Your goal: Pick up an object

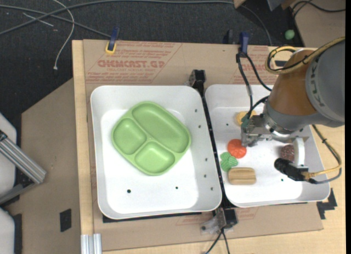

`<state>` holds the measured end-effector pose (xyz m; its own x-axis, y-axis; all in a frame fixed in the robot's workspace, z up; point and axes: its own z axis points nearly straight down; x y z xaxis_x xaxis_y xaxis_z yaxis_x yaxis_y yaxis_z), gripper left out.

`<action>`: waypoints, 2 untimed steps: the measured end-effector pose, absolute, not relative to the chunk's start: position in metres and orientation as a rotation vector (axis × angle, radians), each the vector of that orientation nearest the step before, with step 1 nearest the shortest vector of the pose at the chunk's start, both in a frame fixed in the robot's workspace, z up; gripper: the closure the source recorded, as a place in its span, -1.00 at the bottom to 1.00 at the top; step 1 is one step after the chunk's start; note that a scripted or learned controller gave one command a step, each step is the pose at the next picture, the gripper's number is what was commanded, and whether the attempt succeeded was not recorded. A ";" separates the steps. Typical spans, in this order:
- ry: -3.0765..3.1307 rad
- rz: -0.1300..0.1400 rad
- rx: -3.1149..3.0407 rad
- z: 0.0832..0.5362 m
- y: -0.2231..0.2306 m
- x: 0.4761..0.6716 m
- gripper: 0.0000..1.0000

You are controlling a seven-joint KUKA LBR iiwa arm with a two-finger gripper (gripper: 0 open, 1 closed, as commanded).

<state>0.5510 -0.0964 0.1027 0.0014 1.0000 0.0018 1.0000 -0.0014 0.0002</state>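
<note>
The orange toy [237, 148] I'm after lies in the right bin [263, 192], just under my tool [249, 136]. It looks small, light, probably smooth plastic, so I'd pinch across its middle. Whether the tool is parted or closed I can't tell. Just beside it sit a green piece [228, 162] and a tan block [242, 176].

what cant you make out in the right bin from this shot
- End effector, camera view: its tip is too small and dark, against the arm, to read.
- Yellow object: mostly hidden by the end effector.
- Dark reddish-brown object: partly covered by the grey arm's wrist, too small to identify.
</note>
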 end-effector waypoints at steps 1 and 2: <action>-2.226 -0.006 -2.224 0.165 -0.093 0.547 1.00; -2.227 -0.007 -2.224 0.219 -0.093 0.548 1.00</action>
